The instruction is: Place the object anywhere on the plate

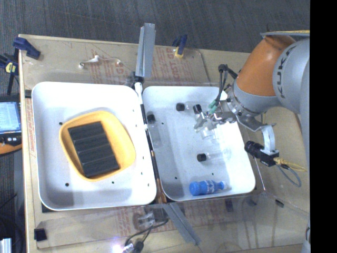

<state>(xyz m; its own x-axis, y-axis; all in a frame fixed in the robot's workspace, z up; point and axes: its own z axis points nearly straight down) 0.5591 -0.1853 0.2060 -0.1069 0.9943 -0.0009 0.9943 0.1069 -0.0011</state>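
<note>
A yellow plate (124, 141) lies in the left bin (47, 99), with a dark ridged slab (93, 149) lying across its middle. A blue bottle (207, 187) lies on its side near the front wall of the right bin (168, 157). My gripper (207, 122) hangs over the upper right part of the right bin, well behind the bottle and far to the right of the plate. Just below the gripper there are faint clear plastic pieces (217, 147), hard to make out against the white floor.
Small black pieces (180, 107) (201, 157) lie scattered on the right bin's floor. A grey bar (145, 49) stands behind the wall between the bins. Blue clamps (180, 44) (26, 47) grip the bench's rear edge. A tablet (9, 117) sits at the far left.
</note>
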